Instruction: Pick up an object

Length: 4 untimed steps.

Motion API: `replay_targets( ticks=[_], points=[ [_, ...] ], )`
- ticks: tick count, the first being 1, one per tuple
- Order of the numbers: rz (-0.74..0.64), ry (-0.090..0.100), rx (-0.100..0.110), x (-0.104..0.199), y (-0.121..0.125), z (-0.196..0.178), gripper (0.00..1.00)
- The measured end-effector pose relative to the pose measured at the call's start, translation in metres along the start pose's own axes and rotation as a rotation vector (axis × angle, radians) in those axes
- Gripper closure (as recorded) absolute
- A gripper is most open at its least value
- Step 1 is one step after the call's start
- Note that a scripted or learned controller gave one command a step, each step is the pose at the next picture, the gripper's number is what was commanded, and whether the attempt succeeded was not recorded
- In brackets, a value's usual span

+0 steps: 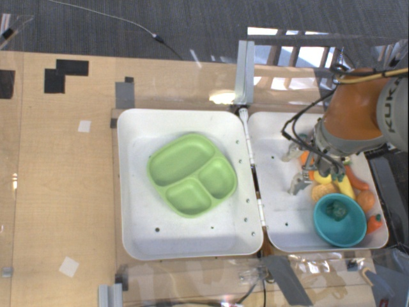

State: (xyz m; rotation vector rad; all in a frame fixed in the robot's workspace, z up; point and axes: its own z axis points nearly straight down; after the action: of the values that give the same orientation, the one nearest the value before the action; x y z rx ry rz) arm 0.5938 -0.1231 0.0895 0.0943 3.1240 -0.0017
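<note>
My gripper reaches down into the right bin from the right, under the arm's orange band. Its two metal fingers stand apart over bare bin floor, open, with nothing between them. Just right of the fingers lies a heap of toy food: a yellow piece, an orange-red piece and an orange fruit. A teal bowl sits at the bin's front right, touching the heap. The arm hides part of the heap.
A green divided plate lies in the middle of the left bin. A raised ridge separates the two bins. A small orange item lies at the right wall beside the bowl. Black cables loop off the wrist.
</note>
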Motion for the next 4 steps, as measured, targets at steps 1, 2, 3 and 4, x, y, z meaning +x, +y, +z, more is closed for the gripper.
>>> replay_targets(
  ticks=[1,2,3,4],
  points=[
    [-0.091,0.001,0.0,0.086,0.002,-0.003,0.0],
    [0.011,0.0,0.001,0.01,-0.037,0.0,0.0],
    [0.023,0.0,-0.003,0.078,-0.05,-0.002,0.0],
    [0.13,-0.004,0.0,0.07,0.015,-0.003,0.0]
  ],
)
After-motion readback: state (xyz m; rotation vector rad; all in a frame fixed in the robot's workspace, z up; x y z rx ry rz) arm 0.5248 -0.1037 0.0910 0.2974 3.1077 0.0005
